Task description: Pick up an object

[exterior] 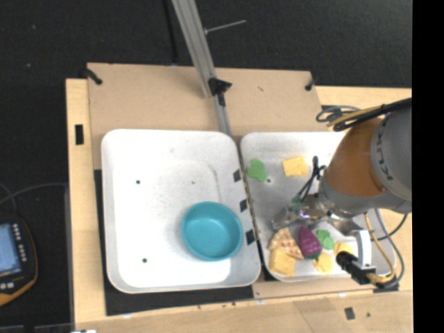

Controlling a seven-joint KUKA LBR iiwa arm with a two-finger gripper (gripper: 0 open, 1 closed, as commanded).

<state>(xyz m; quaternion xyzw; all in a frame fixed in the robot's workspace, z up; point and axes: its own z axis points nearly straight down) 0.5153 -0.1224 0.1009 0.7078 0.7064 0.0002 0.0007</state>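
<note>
Camera view, looking down on the bench [173, 103]: two shallow white bins sit side by side on a tan board. The left bin [152, 165] holds a teal bowl [211, 230], upright, toward its near right corner. The right bin [277, 148] holds a scatter of small things. A green piece [257, 170] lies near its left wall, and a yellow block [294, 166] lies just to the right of it, apart from it. At the near end is a tight cluster: a purple object [306, 241] in the middle, a pale patterned piece [282, 239] touching its left side, a yellow piece [282, 261] just below that, a small green piece [326, 239] on its right, and more yellow bits [323, 262] nearer the bin's front edge.

The arm [361, 165], grey with its orange band, reaches in from the right over the right bin. Its gripper [302, 215] is low, just above the purple object and the patterned piece. Whether the fingers are spread or closed, and whether anything sits between them, I cannot tell; the metal parts blur together there. A slanted grey pole [198, 44] rises from the board behind the bins.
</note>
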